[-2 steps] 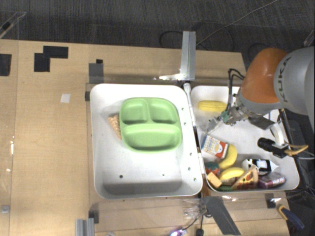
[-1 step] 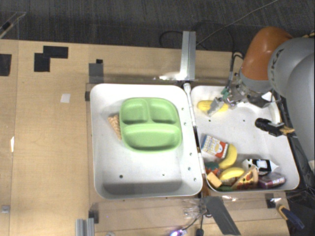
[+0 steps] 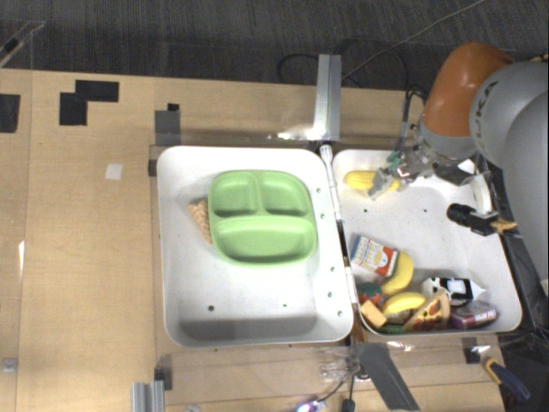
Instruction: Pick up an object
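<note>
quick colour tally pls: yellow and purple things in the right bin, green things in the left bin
yellow: 3, the top yellow piece, the curved banana, the low yellow piece
purple: 1, the purple item
green: 1, the divided plate
total: 5

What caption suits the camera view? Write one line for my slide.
Pincer at a yellow toy in the right bin; green divided plate lies in the left bin.
</note>
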You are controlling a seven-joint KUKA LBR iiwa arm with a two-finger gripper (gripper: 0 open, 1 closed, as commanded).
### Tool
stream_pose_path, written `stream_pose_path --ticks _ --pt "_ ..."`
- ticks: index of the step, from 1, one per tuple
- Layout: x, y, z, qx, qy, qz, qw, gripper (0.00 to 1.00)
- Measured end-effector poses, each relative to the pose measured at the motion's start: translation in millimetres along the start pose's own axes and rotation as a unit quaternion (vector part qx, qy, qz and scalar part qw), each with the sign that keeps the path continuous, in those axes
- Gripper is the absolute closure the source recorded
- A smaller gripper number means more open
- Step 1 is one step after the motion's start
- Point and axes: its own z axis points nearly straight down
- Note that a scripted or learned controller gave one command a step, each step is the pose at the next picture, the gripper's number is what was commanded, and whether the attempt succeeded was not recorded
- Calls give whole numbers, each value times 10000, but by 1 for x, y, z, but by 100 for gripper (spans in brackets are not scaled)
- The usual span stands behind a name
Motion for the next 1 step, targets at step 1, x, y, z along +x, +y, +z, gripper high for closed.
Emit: stream_pose_path --ticks 1 --pt "45 13 -90 -95 -42 293 9995 100"
